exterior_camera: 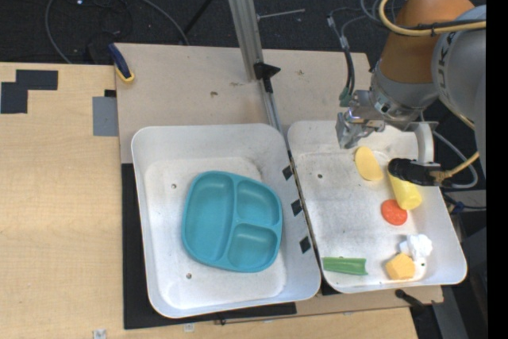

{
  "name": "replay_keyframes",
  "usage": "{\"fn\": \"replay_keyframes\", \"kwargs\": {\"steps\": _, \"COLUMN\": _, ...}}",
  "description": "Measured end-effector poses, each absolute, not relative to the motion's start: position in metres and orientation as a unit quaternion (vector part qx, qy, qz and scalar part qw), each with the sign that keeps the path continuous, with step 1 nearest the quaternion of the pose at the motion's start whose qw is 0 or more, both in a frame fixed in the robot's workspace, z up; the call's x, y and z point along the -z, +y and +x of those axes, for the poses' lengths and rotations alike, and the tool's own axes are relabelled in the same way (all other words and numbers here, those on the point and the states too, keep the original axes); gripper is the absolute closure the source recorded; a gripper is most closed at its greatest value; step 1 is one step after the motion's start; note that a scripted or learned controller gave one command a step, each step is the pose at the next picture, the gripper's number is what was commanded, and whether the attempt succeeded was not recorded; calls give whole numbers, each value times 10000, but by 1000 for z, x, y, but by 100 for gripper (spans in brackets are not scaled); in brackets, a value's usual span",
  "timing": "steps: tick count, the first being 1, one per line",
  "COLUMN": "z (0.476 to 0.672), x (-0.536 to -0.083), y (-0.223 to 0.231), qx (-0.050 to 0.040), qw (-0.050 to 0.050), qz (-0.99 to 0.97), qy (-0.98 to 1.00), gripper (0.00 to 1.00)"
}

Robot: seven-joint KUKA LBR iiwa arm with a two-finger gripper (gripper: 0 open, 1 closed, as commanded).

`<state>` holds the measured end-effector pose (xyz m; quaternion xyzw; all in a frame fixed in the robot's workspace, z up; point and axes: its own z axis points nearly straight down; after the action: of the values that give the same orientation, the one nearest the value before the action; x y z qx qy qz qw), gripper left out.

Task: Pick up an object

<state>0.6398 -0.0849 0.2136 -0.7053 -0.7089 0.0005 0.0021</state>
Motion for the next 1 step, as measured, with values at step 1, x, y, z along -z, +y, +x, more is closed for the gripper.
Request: {"fn": "replay_keyframes", "kwargs": {"steps": 1, "z": 639, "x": -226, "y": -28, "qx": 3, "qw": 14, "qz": -7049, "qy": -7093, "gripper": 100}}
